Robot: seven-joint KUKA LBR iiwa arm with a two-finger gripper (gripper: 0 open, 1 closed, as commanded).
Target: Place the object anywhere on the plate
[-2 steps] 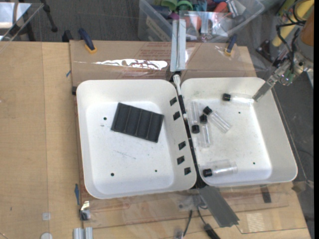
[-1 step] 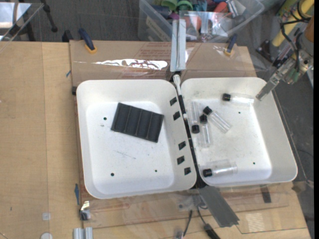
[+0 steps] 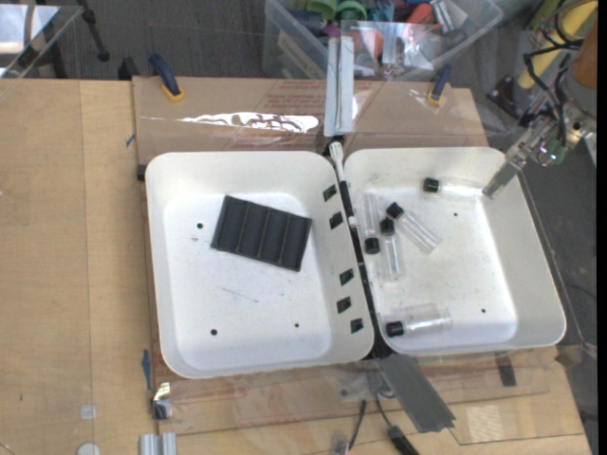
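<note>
A black ridged plate (image 3: 262, 232) lies flat in the left bin (image 3: 180, 349), toward its back. Several clear vials with black caps lie in the right bin (image 3: 531, 325): one near the back wall (image 3: 448, 189), a cluster in the left middle (image 3: 398, 240), and one near the front (image 3: 417, 325). My gripper (image 3: 493, 187) hangs over the right bin's back right corner, slanting down from the arm (image 3: 550, 140) at the view's right edge. It sits to the right of the back vial and apart from it.
A row of black clips (image 3: 343, 259) runs along the divide between the bins. A clear tub of coloured items (image 3: 379, 12) stands behind the bins. Cables and hardware crowd the upper right.
</note>
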